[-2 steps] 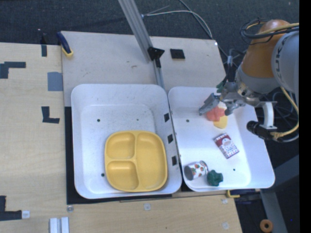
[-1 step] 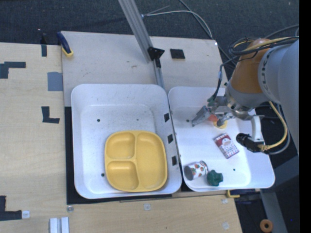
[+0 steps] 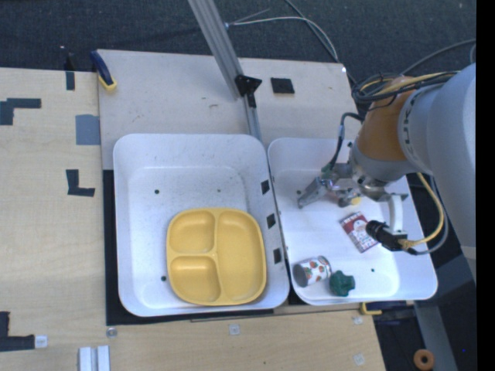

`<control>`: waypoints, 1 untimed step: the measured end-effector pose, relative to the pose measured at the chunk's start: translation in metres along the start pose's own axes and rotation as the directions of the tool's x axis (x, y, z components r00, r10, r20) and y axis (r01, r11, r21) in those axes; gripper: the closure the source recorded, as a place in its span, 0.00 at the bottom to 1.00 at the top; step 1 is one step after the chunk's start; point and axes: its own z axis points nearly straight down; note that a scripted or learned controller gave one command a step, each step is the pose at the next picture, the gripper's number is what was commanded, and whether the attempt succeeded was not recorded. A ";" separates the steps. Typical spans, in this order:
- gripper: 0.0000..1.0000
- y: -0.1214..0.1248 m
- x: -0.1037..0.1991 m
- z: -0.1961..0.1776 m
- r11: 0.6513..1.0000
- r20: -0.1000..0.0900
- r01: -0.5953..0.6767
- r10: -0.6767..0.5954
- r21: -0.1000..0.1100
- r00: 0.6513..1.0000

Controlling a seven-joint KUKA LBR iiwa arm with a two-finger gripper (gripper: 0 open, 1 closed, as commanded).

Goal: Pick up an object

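Toward the near edge of the right bin (image 3: 290, 154) sat three loose items: a small white cup with red and green print (image 3: 311, 271) lying on its side, a dark green lump (image 3: 342, 284) touching it on the right, and a red-and-white packet (image 3: 358, 231) a bit farther back. Gripper (image 3: 305, 199) was low over the bin's middle, fingers pointing left and looking pressed together, nothing between them, clear of all three items. Grey arm (image 3: 445, 130) with orange band (image 3: 380, 134) came in from the right, yellow cable (image 3: 435, 215) looping off the wrist. Left bin (image 3: 139, 161) held a yellow divided plate (image 3: 216, 255), three compartments, at its near side. Metal pole (image 3: 220, 33) ran up behind the bins.
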 end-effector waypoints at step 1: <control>1.00 0.001 0.000 -0.014 1.000 0.001 0.001 -0.001 -0.004 1.000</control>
